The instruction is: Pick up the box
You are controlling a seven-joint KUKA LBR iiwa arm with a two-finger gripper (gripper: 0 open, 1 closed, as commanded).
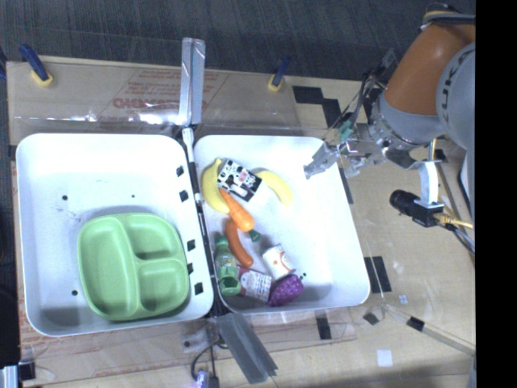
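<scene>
A small black-and-white patterned box (240,179) lies in the right bin (331,241), near its back left, resting on a yellow banana (212,186). A second small carton, white with orange (279,259), lies toward the bin's front. My gripper (320,162) hangs over the back right part of the right bin, close to its right wall. It is well to the right of the patterned box, apart from it, and nothing shows in its grasp.
The right bin also holds two carrots (237,229), a green bottle (224,265), a pink-labelled packet (256,284) and purple grapes (286,289). A green divided plate (133,265) sits in the left bin (48,176). A metal divider post (192,83) stands between the bins at the back.
</scene>
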